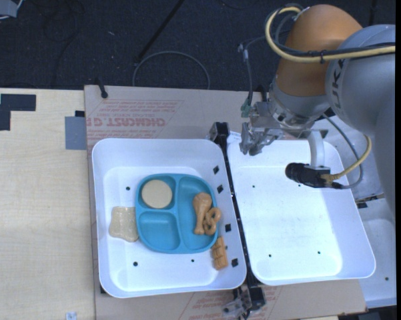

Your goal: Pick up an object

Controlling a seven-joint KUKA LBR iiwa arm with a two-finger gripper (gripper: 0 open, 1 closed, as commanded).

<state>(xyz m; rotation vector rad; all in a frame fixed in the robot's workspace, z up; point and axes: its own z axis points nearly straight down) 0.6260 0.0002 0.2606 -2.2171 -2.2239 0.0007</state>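
Gripper (pixel 255 141): hangs over the far left corner of the right bin, just right of the divider between the bins; nothing shows between its tips, and whether it is released or clenched I cannot tell from this slanted view.
Wrist and arm: the grey arm with its orange band (pixel 317 42) comes in from the right and bends down to the gripper; this pose looks like a waiting or transit height, not a grasp.
Right bin (pixel 307 245): white floor bare under the gripper, so hanging here serves no pick; I judge it a station between bins.
Left bin (pixel 113 159): holds all the candidates, well apart from the gripper, across the divider.
Blue tray (pixel 161 235): a compartmented plate in the middle of the left bin, lying flat.
Round cracker (pixel 156 193): sits in the tray's far left compartment, flat and low, likely hard to pinch.
Pretzel pieces (pixel 205 213): lie in the tray's right compartment, lumpy, the likeliest grip.
Tan piece (pixel 219 252): near the tray's near right rim, close to the bin wall.
Pale slab (pixel 123 223): on the bin floor, touching the tray's left edge.
Task stage: nothing picked up yet.
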